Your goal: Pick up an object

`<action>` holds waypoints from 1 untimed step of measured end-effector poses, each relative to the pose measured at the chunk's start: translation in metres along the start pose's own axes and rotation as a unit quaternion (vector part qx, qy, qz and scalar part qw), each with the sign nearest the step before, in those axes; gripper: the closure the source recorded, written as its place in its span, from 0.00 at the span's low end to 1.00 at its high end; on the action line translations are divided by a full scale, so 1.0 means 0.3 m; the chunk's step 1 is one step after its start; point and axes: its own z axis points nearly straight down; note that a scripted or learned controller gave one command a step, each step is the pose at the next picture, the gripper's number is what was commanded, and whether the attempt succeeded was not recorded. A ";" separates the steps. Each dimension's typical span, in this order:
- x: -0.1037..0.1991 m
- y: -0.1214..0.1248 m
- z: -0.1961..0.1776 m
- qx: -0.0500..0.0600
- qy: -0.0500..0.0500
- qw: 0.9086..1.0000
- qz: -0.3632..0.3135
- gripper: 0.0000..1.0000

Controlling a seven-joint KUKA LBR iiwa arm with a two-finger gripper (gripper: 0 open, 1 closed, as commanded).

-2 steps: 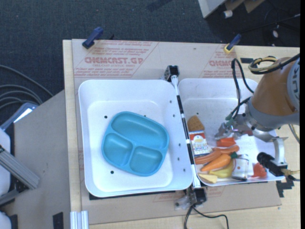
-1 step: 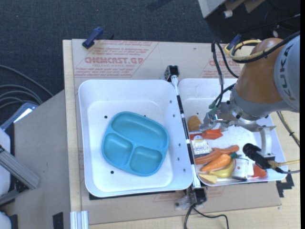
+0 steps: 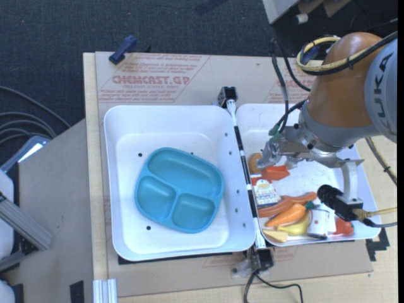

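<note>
From above, the gripper [image 3: 276, 151] hangs low over the right bin [image 3: 252, 115], near its left wall; whether its fingers are open or closed cannot be told. Beside it lie an orange-red piece [image 3: 276, 172], a small carton [image 3: 266, 192], a carrot [image 3: 285, 214] and a banana [image 3: 297, 226]. The left bin [image 3: 120, 169] holds a blue divided plate [image 3: 179, 189].

Bins [image 3: 120, 169]: smooth white plastic, slight gloss. Tray [image 3: 180, 189]: glossy blue plastic. Bench [image 3: 151, 81]: matt brown board, printed red. Arm band [image 3: 347, 74]: glossy orange. Toy food [image 3: 287, 214]: shiny plastic.
</note>
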 end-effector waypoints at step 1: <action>-0.035 0.062 -0.017 -0.001 0.000 1.000 0.001 1.00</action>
